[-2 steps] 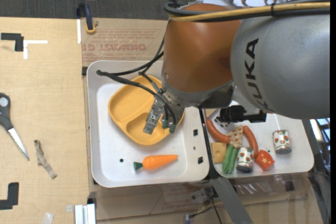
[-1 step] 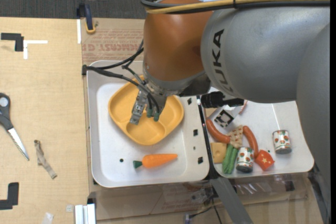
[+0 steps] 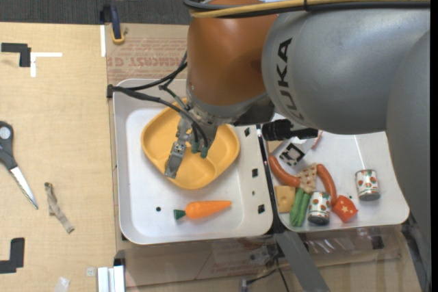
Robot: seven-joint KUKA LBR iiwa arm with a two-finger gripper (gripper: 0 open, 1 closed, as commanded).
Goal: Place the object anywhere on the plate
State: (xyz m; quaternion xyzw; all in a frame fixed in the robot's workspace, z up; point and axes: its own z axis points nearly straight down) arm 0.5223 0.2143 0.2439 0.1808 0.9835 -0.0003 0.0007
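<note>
The arm [image 3: 328, 58] hangs over the left bin [image 3: 126, 167] with its gripper [image 3: 186, 150] above the yellow plate [image 3: 157, 137], grip state unclear; carrot [image 3: 205, 209] lies just beside the plate, so descend centred along its length.

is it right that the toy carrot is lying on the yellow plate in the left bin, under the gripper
Not quite. The camera view shows the carrot in the left bin, but lying on the bin's white floor beside the yellow plate, not on it. The gripper is over the plate.
</note>
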